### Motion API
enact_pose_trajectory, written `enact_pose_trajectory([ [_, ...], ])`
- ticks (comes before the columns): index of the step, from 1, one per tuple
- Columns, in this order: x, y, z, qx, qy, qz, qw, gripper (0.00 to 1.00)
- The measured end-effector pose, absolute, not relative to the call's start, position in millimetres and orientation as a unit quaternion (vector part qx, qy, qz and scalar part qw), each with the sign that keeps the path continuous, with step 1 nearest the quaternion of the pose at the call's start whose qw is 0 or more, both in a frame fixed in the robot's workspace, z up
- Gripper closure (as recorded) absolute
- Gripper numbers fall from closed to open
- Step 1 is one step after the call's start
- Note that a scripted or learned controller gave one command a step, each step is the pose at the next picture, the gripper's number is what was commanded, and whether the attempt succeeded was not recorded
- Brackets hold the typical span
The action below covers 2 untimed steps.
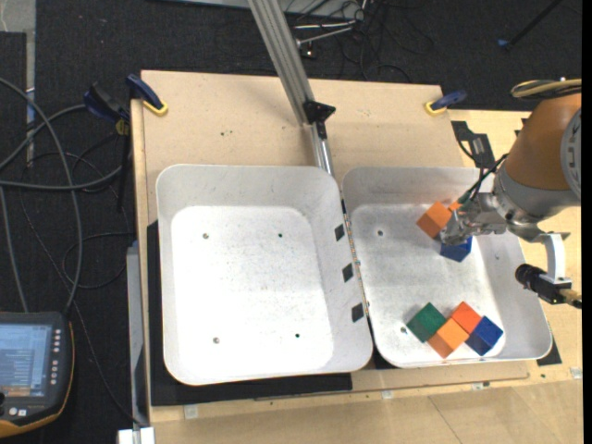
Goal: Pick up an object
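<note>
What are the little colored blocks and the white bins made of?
The green block and the orange block beside the gripper look like painted wood or hard plastic: flat matte faces, crisp edges, solid color. The view can't settle which. The right bin and left bin look like thin molded plastic: smooth white, rounded corners, raised rims, speckled with small dark marks.

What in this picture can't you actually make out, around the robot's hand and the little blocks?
- The tool: its tips are hidden by its own body in the camera view, so contact with the orange block or blue block is unclear.
- Blue block: partly covered by the tool.
- Arm: cut off by the right edge.
- Tablet screen: text too small.
</note>
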<state>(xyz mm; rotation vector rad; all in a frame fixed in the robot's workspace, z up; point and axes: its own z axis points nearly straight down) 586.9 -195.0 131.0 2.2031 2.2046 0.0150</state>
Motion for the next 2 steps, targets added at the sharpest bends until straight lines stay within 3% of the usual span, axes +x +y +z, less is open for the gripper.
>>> enact_pose_trajectory([
  [1,593.6,-194,194,0.706,0.708,0.0015,0.003,1.00],
  [2,595.1,-194,235,0.706,0.708,0.0014,0.003,1.00],
])
